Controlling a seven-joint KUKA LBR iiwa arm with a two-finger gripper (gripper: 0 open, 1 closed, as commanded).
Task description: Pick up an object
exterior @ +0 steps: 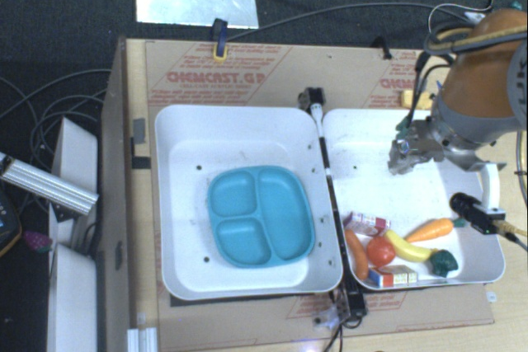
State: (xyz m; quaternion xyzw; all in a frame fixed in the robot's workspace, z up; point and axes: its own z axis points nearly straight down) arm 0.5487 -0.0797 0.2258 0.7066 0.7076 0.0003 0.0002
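Toys crowd the right bin's [495, 260] near edge: carrot [430, 230], banana [408, 247], tomato [380, 251]. Gripper [403, 157] hangs over the bin's bare far half; its grasp cannot be told. Best to move toward the near edge and drop squarely on the carrot, clear of its neighbours.

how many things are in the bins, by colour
blue: 1, the tray in the left bin
orange: 2, carrots and
red: 1, the tomato
yellow: 1, the banana
green: 1, a broccoli-like piece
red and white: 2, small boxes and
total: 8, seven of them in the right bin
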